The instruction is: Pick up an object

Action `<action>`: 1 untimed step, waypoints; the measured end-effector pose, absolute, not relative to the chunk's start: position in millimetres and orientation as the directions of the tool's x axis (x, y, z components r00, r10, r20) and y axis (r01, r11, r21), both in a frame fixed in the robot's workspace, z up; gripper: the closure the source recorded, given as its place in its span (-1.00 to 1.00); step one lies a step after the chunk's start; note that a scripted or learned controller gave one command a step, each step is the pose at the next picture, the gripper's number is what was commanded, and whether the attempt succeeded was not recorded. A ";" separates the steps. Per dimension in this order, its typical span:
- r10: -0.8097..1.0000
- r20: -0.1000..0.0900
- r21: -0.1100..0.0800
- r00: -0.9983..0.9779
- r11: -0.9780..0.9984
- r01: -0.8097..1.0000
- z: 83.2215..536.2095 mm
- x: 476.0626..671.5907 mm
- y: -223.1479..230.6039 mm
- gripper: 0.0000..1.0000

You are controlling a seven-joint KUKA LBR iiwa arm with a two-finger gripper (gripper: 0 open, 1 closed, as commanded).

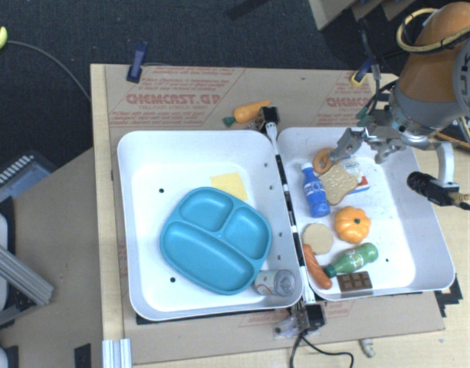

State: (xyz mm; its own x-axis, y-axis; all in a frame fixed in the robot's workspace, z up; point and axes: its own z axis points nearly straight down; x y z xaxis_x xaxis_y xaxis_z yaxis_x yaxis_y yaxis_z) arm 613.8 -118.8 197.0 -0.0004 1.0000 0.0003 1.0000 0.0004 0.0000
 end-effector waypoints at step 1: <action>1.000 0.001 -0.003 0.001 -0.001 1.000 107.7 523.8 -114.9 -1.00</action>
